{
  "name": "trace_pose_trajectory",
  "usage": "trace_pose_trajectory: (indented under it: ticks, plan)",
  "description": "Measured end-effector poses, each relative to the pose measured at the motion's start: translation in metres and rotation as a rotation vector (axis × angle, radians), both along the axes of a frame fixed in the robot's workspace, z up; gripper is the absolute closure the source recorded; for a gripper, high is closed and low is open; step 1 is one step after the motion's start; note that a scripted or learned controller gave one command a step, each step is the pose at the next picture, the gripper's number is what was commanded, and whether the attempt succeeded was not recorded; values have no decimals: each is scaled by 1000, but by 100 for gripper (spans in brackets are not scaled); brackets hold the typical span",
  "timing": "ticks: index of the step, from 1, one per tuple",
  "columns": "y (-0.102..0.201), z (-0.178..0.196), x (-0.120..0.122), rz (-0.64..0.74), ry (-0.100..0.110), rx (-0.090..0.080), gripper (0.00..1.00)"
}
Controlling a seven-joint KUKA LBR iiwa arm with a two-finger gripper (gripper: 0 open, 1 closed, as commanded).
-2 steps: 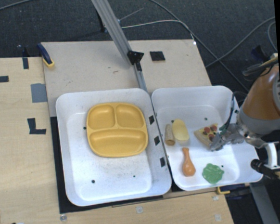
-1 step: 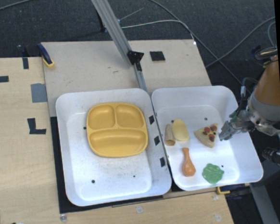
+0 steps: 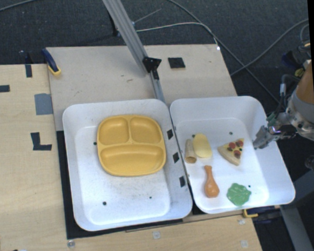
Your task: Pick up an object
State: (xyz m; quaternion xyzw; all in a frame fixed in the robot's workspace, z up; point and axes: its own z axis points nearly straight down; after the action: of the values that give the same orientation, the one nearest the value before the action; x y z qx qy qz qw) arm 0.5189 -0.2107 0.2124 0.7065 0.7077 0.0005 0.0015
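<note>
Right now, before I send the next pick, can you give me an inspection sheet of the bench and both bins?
Surface: wooden bench with dark tape marks, bearing two white bins side by side.
Job's things: right bin holds a pale yellow piece beside a tan roll, a pizza slice, an orange drumstick and a green lump.
Clutter: left bin holds a yellow divided plate.
Hand: hand at the right bin's right rim, above the wall; nothing seen between its fingers.
Cables: white cables run across the dark floor behind the bench.
Surroundings: slanted metal bar; blue-and-yellow clamp at the board's far left corner.
</note>
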Motion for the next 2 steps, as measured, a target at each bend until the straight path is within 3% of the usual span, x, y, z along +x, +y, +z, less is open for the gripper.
trace_pose_trajectory:
  ticks: [2]
  plan:
    - [112, -13, 6, 4, 5, 3, 100]
